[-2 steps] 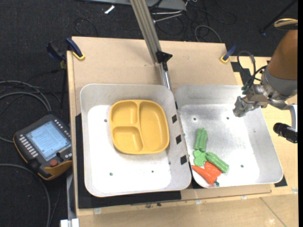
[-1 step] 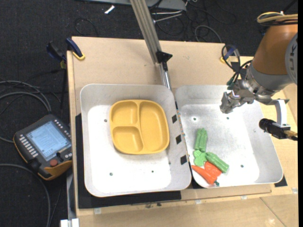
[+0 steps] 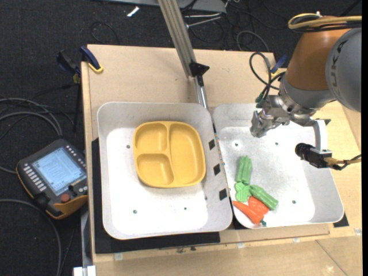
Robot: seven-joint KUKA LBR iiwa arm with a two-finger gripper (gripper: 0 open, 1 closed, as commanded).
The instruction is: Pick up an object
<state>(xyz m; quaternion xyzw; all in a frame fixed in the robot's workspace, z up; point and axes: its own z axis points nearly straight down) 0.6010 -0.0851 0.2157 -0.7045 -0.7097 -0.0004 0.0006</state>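
A yellow divided plate point(image 3: 169, 153) lies in the left bin point(image 3: 115, 177). In the right bin point(image 3: 310, 200) a green ridged toy piece point(image 3: 244, 169) lies near the left wall. Below it, at the front left corner, sit another green piece point(image 3: 263, 196) and an orange carrot-like toy point(image 3: 249, 210). My gripper point(image 3: 260, 125) hangs over the back of the right bin, up and to the right of the green piece and apart from all the toys. Nothing shows between its fingers.
A metal pole point(image 3: 179, 30) slants across the bench behind the bins. A teach pendant point(image 3: 53, 176) lies off the bench at the left. Cables trail by the arm at the right bin's edge.
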